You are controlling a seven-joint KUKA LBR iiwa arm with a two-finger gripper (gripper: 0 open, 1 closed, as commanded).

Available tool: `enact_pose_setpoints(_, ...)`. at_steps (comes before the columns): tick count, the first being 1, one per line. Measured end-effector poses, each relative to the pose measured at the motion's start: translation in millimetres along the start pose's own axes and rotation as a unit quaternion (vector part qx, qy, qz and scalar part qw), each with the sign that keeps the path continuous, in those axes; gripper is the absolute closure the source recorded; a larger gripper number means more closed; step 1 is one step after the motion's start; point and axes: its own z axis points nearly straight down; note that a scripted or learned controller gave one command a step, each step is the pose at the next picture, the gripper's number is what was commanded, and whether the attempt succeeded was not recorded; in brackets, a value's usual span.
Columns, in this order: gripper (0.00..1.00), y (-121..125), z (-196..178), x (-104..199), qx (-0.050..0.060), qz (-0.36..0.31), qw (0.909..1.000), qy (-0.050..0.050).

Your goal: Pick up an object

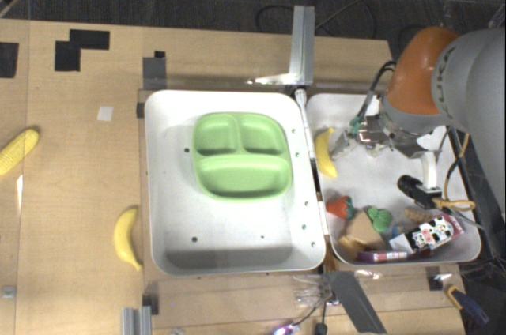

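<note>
My gripper (354, 134) hangs low over the upper part of the right bin (371, 175), under the grey arm with its orange band (417, 80). Just left of it, a yellow banana (322, 153) lies against the bin's left wall, close to the gripper; I cannot tell whether they touch. Along the bin's front edge lies a cluster: a red piece (340, 208), a tan block (360, 229), a green piece (380, 218), a purple pen-like thing (371, 254) and a black-and-white patterned box (431, 235). Nothing shows between the gripper's parts.
The left bin (170, 239) holds a green divided plate (241, 154). Outside the bins, a second banana (126, 237) and a yellow corn cob (17, 152) lie on the wooden bench. A metal post (303, 45) stands behind the bins' shared wall.
</note>
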Motion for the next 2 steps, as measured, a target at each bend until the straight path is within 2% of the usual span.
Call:
enact_pose_setpoints(1, 0.0, 41.4, 1.2, -1.5, 0.002, -0.013, 0.9999, 0.0)
enact_pose_setpoints(2, 0.0, 41.4, 1.2, -1.5, 0.002, -0.013, 0.9999, 0.0)
